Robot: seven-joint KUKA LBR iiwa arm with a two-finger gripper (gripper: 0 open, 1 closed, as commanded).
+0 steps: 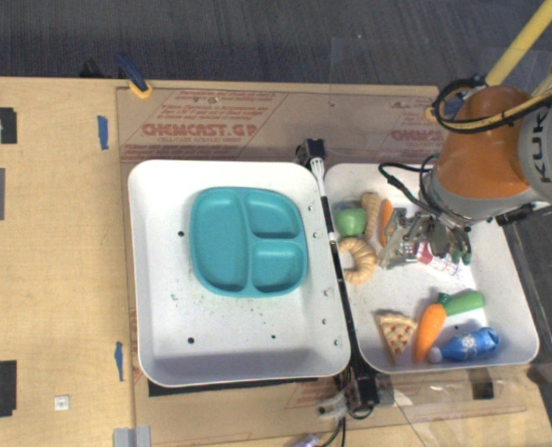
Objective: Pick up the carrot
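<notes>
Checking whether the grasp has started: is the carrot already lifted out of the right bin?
No. The carrot lies on the floor of the right bin near its front, apart from the tool.

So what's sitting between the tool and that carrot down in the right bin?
In the camera view, mostly bare white bin floor separates the tool from the carrot; a green and white item sits just beside the carrot's top.

Claw (398, 240) low, wrist bent downward
</notes>
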